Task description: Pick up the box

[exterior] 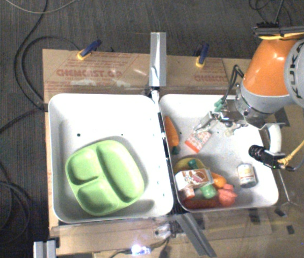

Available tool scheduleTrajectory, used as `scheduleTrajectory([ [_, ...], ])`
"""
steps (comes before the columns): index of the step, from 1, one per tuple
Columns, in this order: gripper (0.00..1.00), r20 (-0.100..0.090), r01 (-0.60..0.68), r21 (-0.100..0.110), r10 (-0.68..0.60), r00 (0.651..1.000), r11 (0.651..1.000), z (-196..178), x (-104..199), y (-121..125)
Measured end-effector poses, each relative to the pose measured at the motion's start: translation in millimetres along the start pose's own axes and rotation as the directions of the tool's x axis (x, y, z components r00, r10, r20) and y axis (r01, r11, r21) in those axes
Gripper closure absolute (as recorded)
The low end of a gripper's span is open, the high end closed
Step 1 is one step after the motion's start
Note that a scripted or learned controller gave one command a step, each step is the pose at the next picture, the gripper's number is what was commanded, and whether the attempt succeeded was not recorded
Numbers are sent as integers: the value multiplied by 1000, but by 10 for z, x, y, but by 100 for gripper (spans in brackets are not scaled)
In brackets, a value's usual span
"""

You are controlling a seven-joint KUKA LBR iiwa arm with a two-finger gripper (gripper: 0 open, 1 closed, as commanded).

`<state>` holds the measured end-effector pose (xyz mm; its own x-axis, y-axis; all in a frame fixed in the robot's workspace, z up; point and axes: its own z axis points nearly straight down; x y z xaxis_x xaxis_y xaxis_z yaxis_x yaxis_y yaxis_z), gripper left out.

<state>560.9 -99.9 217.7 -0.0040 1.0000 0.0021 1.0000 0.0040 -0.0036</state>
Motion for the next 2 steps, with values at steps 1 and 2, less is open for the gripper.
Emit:
scheduleTrajectory([
  [1,0,1,129,-5,-129,992,992,1232,-75,162],
  [2,100,1,129,-5,-129,992,992,1142,-78,163],
])
